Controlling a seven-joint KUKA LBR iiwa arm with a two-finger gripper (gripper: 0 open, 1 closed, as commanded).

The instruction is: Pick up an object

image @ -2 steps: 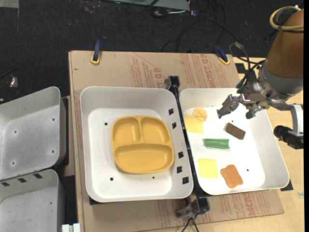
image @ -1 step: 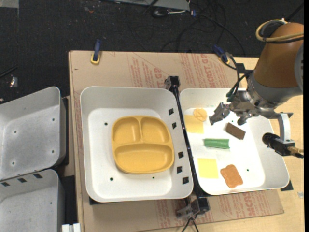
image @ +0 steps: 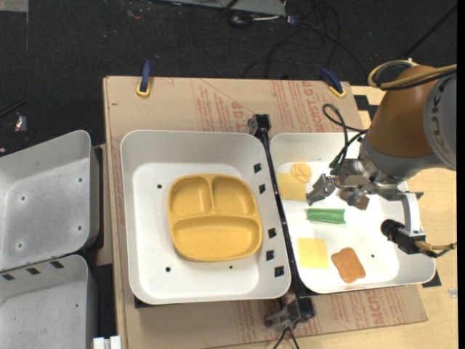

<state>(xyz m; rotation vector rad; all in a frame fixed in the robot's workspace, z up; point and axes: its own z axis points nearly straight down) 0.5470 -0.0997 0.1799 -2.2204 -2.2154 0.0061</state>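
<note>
In the right bin (image: 414, 271) lie a green pod-shaped piece (image: 325, 215), a yellow square slice (image: 313, 253), an orange-brown oval piece (image: 349, 265), a pale yellow block (image: 290, 187) and a small yellow pretzel-like piece (image: 301, 171). My gripper (image: 340, 194) hangs over the middle of this bin, just above and to the right of the green piece. Its fingers (image: 320, 191) are spread apart with nothing between them.
The left bin (image: 138, 195) holds a yellow divided plate (image: 215, 217). A black divider (image: 272, 195) runs between the two bins. The arm's orange band (image: 407, 107) and cables reach in from the right. Grey metal panels (image: 43, 195) lie left of the bench.
</note>
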